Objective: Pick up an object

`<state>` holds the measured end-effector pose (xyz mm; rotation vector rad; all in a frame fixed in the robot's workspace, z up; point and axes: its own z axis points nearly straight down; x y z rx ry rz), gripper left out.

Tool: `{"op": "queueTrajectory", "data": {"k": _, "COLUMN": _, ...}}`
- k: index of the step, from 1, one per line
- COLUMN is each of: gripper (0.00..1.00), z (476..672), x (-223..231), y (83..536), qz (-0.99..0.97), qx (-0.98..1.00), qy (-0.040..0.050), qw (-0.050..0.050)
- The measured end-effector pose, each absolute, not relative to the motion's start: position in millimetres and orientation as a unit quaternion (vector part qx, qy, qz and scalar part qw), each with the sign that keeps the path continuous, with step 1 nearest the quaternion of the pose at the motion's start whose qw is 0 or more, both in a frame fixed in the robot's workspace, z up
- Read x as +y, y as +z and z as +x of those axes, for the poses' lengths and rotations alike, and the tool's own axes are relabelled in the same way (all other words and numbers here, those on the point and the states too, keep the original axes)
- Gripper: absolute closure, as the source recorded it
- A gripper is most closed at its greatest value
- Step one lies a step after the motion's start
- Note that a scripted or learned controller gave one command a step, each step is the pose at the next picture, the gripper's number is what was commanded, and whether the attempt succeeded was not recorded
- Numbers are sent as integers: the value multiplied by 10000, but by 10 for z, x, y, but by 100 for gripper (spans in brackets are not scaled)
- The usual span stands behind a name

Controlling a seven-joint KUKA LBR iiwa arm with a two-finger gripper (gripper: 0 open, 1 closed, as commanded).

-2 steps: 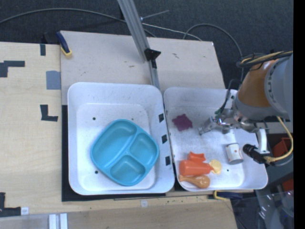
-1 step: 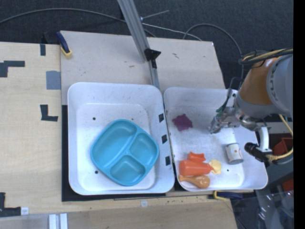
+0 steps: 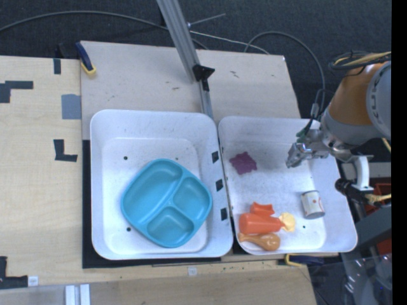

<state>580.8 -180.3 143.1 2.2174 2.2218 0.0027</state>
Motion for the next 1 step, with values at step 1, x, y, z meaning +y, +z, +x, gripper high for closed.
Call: {"op": "queueTrajectory", "data": {"k": 1, "gripper": 100, "z": 5806, "x": -1882, "y": 1894, "qz": 7067, "qx": 7075, "qy": 6, "qw": 18}}
